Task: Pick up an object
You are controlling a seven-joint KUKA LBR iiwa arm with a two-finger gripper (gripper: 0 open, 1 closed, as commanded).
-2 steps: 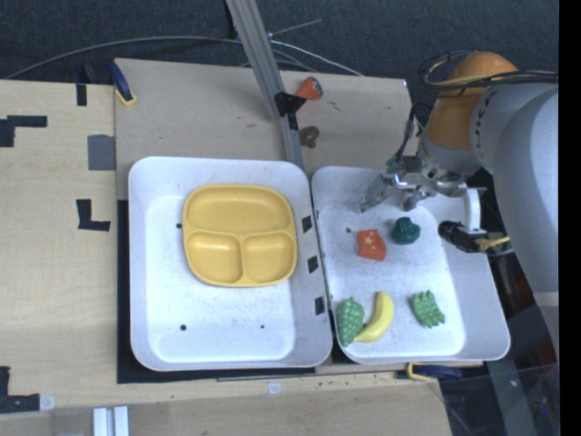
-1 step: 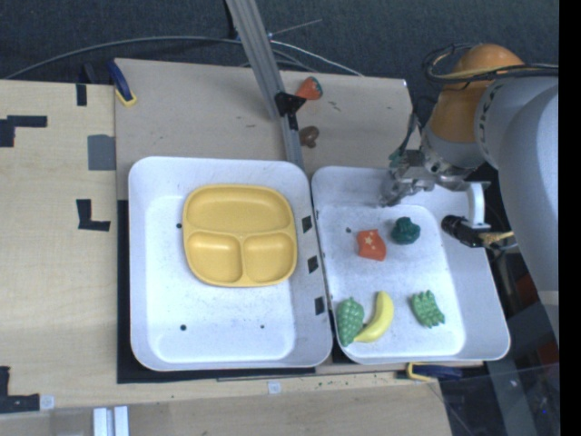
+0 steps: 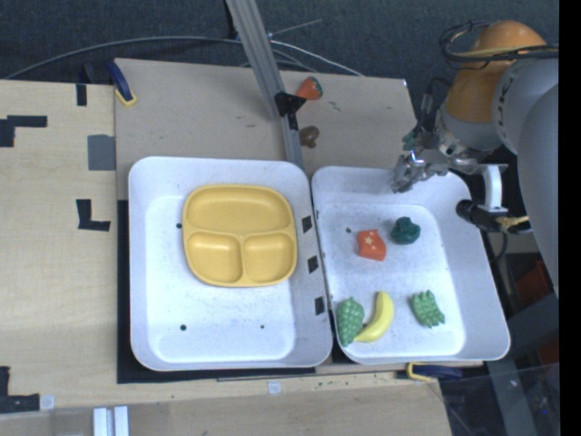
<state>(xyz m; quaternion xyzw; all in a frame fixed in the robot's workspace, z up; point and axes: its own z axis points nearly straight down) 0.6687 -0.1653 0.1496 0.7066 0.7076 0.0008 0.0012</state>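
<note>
Nearest the camera, along the front of the right bin (image 3: pixel 481 334), lay a bunch of green grapes (image 3: pixel 349 317) touching a yellow banana (image 3: pixel 378 318), with a leafy green piece (image 3: pixel 426 308) a little apart to their right. Further back in the same bin sat a red strawberry-like piece (image 3: pixel 370 244) and, just beside it, a dark green broccoli-like piece (image 3: pixel 405 231). The left bin (image 3: pixel 145 243) held a yellow divided plate (image 3: pixel 241 234) towards its back half. Judging from this, the task had barely begun: every candidate for picking lay loose on the bin floor, none was lifted, and the whole grasp was left to do. At the far right, the gripper (image 3: pixel 406 174) hung over the back rim of the right bin, well apart from the banana and grapes and nearer to the dark green piece, touching none of them. Nothing was between its fingers; whether they stood apart or together I could not tell, since they appeared small and blurred. Behind it, the grey arm (image 3: pixel 536 107) with its orange band (image 3: pixel 490 66) came in from the right, the wrist bent down toward the bin's back corner.
</note>
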